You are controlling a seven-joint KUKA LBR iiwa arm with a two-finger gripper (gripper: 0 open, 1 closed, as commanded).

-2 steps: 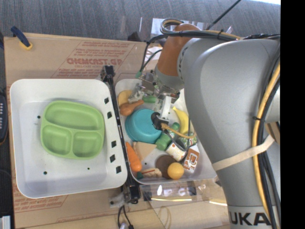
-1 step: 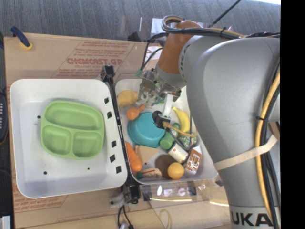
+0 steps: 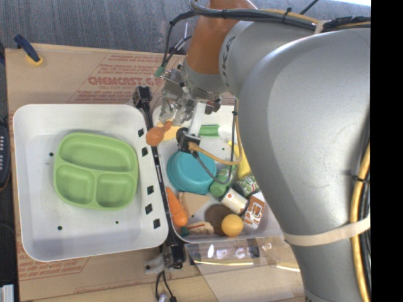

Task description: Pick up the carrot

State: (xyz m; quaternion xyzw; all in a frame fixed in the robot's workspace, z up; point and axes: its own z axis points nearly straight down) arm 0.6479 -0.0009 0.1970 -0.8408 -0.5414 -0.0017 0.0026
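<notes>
I see the carrot lying in the right bin, along its left wall near the front corner, with its thick end pointing toward the back. It touches nothing of the arm. Just beside it, toward the back, stands a teal bowl, and to its right are a brown round object, a yellow ball and a small white bottle. The gripper hangs over the back left part of this bin, well apart from the carrot; whether it is apart or together I cannot tell. An orange-tan piece lies just under it. The left bin holds a green divided plate.
</notes>
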